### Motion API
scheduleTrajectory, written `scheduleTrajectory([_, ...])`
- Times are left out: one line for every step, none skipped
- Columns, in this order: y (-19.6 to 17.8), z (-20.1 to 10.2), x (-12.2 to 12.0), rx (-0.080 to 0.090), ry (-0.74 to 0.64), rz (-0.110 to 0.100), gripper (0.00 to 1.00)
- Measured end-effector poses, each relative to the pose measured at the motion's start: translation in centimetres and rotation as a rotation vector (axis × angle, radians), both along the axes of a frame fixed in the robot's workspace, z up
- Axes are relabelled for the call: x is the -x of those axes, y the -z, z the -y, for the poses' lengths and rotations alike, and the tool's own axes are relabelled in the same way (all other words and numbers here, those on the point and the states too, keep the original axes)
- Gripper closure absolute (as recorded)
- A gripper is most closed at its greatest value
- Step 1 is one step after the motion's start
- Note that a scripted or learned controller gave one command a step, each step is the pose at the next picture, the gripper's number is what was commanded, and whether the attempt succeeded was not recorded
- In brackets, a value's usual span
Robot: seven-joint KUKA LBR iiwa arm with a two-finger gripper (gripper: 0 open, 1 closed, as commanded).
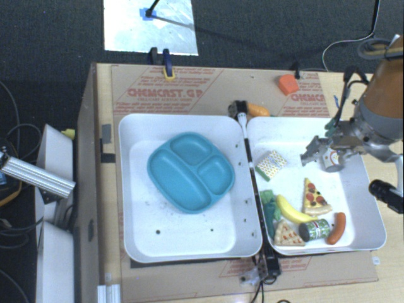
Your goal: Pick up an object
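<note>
Gripper (pixel 323 154): hanging over the upper part of the right bin (pixel 379 229), reaching in from the right edge. Its two grey fingers (pixel 310 151) are splayed apart, standing open, with nothing between them.

Right bin contents, placed relative to the fingers:
- Patterned square block (pixel 271 164): lying to their left, near but apart.
- Pizza slice (pixel 314 198): lying below them, apart, point upward.
- Banana (pixel 292 210): lying below and to the left, beside the pizza slice.
- Green item (pixel 270 207): lying further left of the banana, against the bin's left wall; kind not discernible.
- Waffle-like wedge (pixel 288 235): lying well below, at the bin's lower edge.
- Dark can (pixel 315 230): lying on its side just right of the wedge.
- Sausage (pixel 337 228): lying just right of the can, tilted.

Left bin (pixel 142 245): holding a blue divided plate (pixel 190 172), well left of the fingers.

Bench, above the bins: an orange block (pixel 288 84) sitting above and left of the fingers.
</note>
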State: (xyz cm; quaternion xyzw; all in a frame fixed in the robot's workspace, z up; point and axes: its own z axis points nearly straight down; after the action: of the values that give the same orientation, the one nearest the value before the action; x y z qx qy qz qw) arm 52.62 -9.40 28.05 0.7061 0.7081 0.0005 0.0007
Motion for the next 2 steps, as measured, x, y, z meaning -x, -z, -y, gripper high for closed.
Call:
scheduleTrajectory([16.0, 2.4, 4.1, -0.001, 0.003, -0.005, 0.0])
scheduleTrajectory([9.5, -4.5, -4.0, -0.001, -0.001, 0.003, 0.0])
